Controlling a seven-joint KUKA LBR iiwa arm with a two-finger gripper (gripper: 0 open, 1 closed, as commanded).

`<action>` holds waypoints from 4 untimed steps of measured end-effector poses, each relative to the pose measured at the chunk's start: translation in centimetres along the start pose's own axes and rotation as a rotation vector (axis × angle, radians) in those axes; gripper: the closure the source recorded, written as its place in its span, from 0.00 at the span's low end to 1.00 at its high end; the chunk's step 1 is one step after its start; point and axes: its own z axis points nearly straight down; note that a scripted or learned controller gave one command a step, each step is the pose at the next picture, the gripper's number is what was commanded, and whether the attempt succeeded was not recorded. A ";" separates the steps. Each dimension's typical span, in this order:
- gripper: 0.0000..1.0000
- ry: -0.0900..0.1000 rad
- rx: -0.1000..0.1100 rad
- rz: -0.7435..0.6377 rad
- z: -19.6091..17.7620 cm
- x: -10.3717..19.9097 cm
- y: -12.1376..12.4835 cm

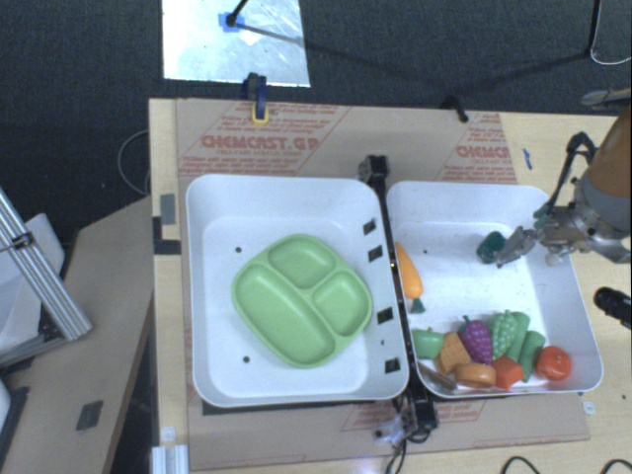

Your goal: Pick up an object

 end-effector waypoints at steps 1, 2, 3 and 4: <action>0.00 -0.003 -0.011 -0.003 -0.6 0.0 0.3; 0.00 -0.002 -0.009 -0.001 3.8 -0.6 0.7; 0.00 -0.002 -0.008 0.000 9.0 -0.5 0.7; 1.00 -0.004 -0.015 -0.001 7.6 -0.6 0.9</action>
